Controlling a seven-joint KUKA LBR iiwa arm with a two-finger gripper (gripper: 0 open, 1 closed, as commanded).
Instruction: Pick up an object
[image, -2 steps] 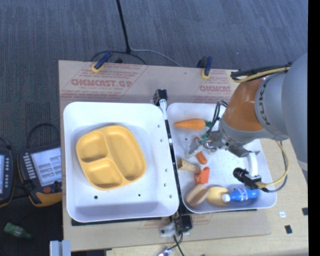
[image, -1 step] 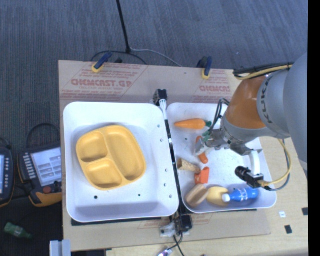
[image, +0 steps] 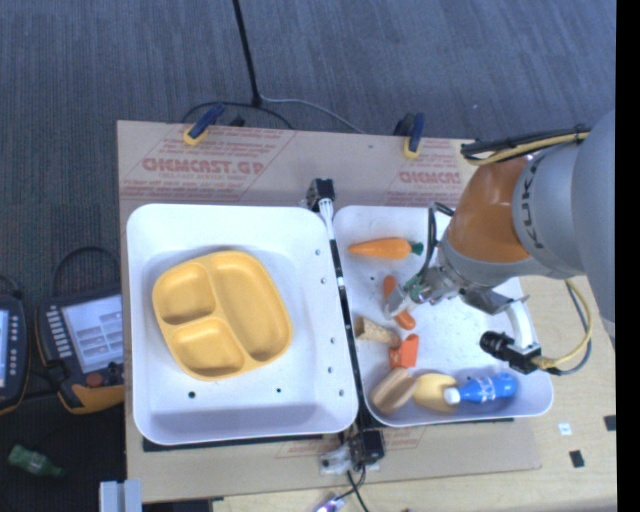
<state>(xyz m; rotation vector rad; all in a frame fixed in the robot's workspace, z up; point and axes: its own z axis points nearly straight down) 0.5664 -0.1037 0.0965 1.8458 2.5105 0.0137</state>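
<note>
Two shallow white bins side by side on brown cardboard-topped bench (image: 200, 165), mid frame. Left white bin (image: 170, 225): yellow plastic three-compartment plate (image: 220, 312), centre-left. Right white bin (image: 535, 400): orange plastic carrot with green tip (image: 380, 248) at upper part; small orange-red piece (image: 405, 350) near centre; tan beige chunk (image: 375, 332) just left of it; brown hot-dog-like bun (image: 392, 388) at lower left; pale yellow rounded object (image: 428, 392) touching bun's right side; blue bottle with white cap (image: 483, 389) lying flat along lower edge, cap against yellow object. Grey arm with orange band (image: 490, 215) entering from right, reaching down into right bin. Two-finger gripper (image: 412, 293) low over bin centre, just above another small orange bit (image: 404, 320); fingers blurred, spread or pressed together cannot tell. Nothing clearly between fingers. Blue and yellow clamps (image: 203, 124) on upper board edge.
</note>
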